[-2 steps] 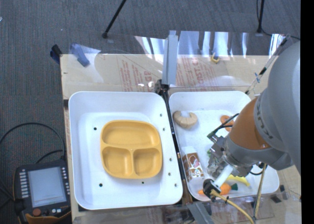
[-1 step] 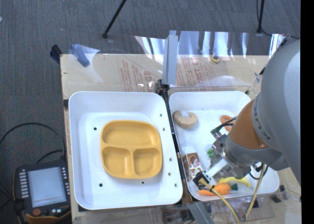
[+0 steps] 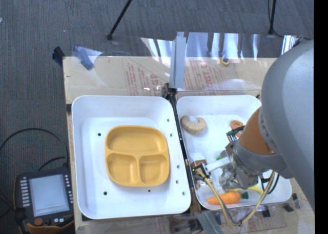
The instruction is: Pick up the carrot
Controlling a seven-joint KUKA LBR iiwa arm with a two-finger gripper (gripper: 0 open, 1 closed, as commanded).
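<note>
Two bins, one carrot: arm hangs over the right-hand tray

Two shallow white bins sit side by side on the bench, and the grey arm (image 3: 287, 110) with its orange band (image 3: 256, 136) reaches across the right bin (image 3: 218, 105) from the right edge. Its gripper (image 3: 231, 175) hangs low over the bin's near half, just above the carrot (image 3: 226, 197). Whether its fingers stand apart or closed cannot be told from this angle, as the wrist and its cables cover them; nothing can be seen clamped between them.

The carrot, orange with a green stub at its right end, lies flat on the floor of the right bin close to the near edge, running roughly left to right, just beside the gripper's lower side. Contact between the two cannot be made out.

Toward the far left corner of the same bin rests a pale tan bread-like piece (image 3: 193, 124). A small orange item (image 3: 236, 124) lies farther right, partly hidden by the arm.

At the middle of the left bin (image 3: 87, 125) sits a yellow divided plate (image 3: 137, 155) with three compartments. A handheld control pendant (image 3: 45, 197) with a lit screen lies on the carpet beyond the bench's near left corner.
</note>
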